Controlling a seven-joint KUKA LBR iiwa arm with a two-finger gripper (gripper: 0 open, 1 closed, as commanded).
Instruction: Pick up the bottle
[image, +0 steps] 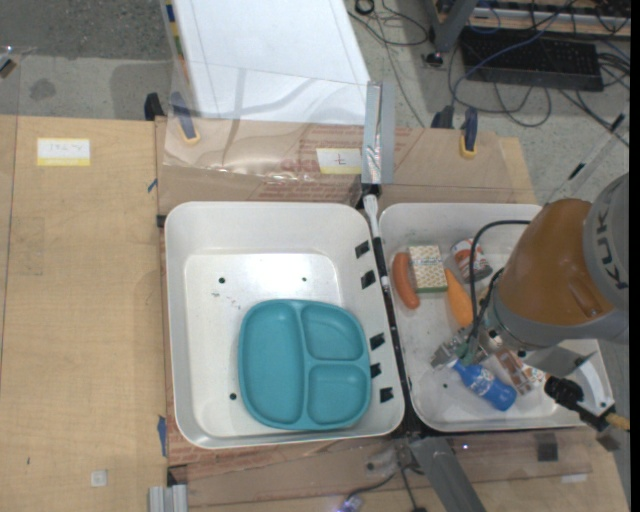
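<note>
Blue bottle (485, 386) in right bin (430, 400), just below gripper (466, 349)

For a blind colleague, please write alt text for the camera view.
A grey and orange robot arm reaches into the right white bin, its claw just above a blue bottle lying among a hot dog, a small box and other items. The left white bin holds a teal divided plate.

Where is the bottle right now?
The blue bottle lies on its side in the right bin, near its front edge, just below the arm's wrist.
</note>
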